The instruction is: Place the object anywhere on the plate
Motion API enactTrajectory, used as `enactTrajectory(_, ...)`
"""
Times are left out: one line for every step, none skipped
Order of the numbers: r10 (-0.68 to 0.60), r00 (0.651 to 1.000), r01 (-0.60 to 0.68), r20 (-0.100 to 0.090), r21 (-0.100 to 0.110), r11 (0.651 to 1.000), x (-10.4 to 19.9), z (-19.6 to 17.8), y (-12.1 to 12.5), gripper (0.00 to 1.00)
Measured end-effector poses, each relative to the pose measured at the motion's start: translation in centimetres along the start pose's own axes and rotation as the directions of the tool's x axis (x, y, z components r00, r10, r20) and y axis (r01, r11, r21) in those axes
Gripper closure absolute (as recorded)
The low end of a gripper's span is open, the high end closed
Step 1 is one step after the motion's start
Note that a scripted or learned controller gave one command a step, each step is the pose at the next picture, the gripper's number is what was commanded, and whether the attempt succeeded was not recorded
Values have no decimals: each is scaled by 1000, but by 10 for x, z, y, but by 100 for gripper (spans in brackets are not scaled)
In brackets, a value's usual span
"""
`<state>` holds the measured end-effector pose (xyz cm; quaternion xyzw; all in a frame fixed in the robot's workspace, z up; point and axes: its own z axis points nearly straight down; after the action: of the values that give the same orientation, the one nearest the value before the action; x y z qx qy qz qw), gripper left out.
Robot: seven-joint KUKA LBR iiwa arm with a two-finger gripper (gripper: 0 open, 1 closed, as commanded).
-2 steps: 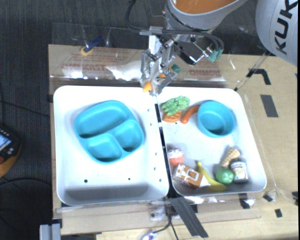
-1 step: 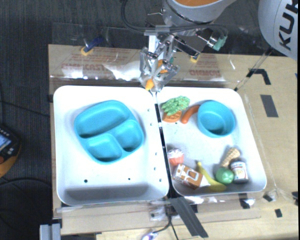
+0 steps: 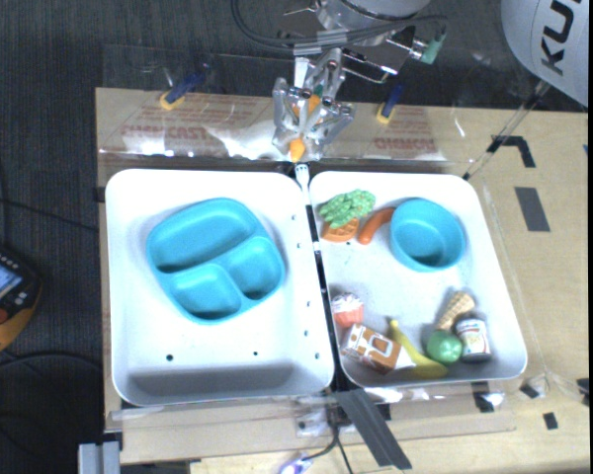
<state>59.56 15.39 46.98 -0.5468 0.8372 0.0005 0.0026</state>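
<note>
**Desk with two white bins, hand over their far rim**

Pale wood desk (image 3: 544,265) carries the two bins side by side. Nearest the camera and farthest from the hand, the near end of the right bin (image 3: 494,265) holds a cluster: a small carton (image 3: 368,347), a banana (image 3: 412,352), a green round fruit (image 3: 443,346), a little dark-topped jar (image 3: 472,336) and an ice-cream cone (image 3: 455,309), most of them touching or just beside each other. A small red-and-white item (image 3: 347,309) lies just beyond the carton.

Further back, the left bin (image 3: 128,344) holds the blue divided plate (image 3: 215,257), which sits nearer the camera than the hand and off to its view-left side. In the right bin's far end, close to the hand, are a blue bowl (image 3: 428,233), a carrot (image 3: 376,223) and a green leafy piece (image 3: 346,207) on an orange base.

At the back, the hand (image 3: 309,126) hangs over the desk just beyond the bins' shared far rim. A small orange-yellow object (image 3: 296,149) shows at its lower end, well apart from the plate; whether the hand grips it, or is wide or narrow, I cannot tell.
</note>
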Motion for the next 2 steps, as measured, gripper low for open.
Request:
enactTrajectory(-117,993,117,-2,-3,993,-28,122,76,100)
enactTrajectory(-260,966,260,-3,-2,966,-8,134,57,100)
